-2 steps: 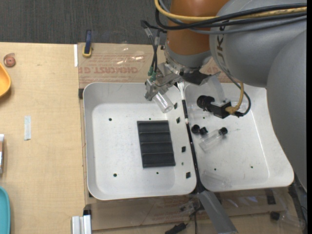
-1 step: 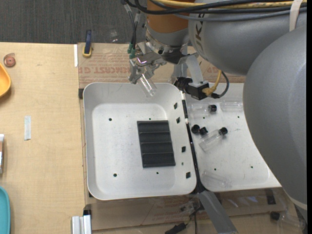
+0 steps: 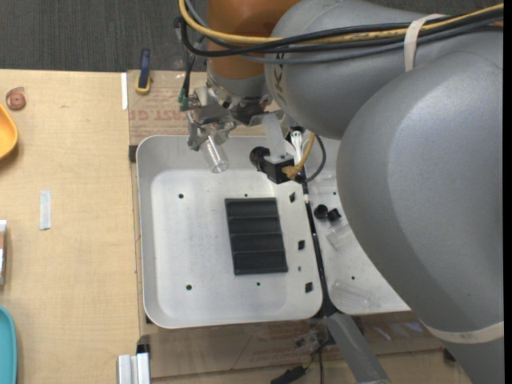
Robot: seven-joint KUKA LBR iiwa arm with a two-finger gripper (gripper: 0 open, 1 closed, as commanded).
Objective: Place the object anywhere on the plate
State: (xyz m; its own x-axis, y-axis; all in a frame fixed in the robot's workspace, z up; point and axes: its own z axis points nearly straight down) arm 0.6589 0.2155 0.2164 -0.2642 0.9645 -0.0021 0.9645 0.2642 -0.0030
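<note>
1 big grey arm [image 3: 400, 134] with an orange band [image 3: 248, 2] reaches in from the right and covers much of the view. Yellow cables [image 3: 336, 37] run over the arm. There are 2 white bins side by side on the bench [image 3: 72, 294]. The left bin [image 3: 172, 294] is easy to see. The right bin [image 3: 360, 290] is mostly hidden under the arm. The gripper [image 3: 210, 152] hangs over the far edge of the left bin, near the far left corner. I cannot tell if the gripper is spread or pressed together, and I cannot see anything held in it. The black block [image 3: 256, 236] lies flat on the floor of the left bin, near the middle and a little toward the right wall. It has ridges across it. It is well apart from the gripper and is not touching any wall. A small black part [image 3: 324, 212] sits at the near edge of the right bin, just past the wall between the 2 bins. A yellow dish [image 3: 5, 134] peeks in at the left edge of the bench. A teal thing [image 3: 5, 346] shows at the bench's near left corner. A small round reddish thing [image 3: 14, 98] lies near the far left corner. A little pale strip [image 3: 45, 210] lies on the wood between the yellow dish and the left bin. A blue clamp [image 3: 144, 69] stands at the far edge of the bench.
</note>
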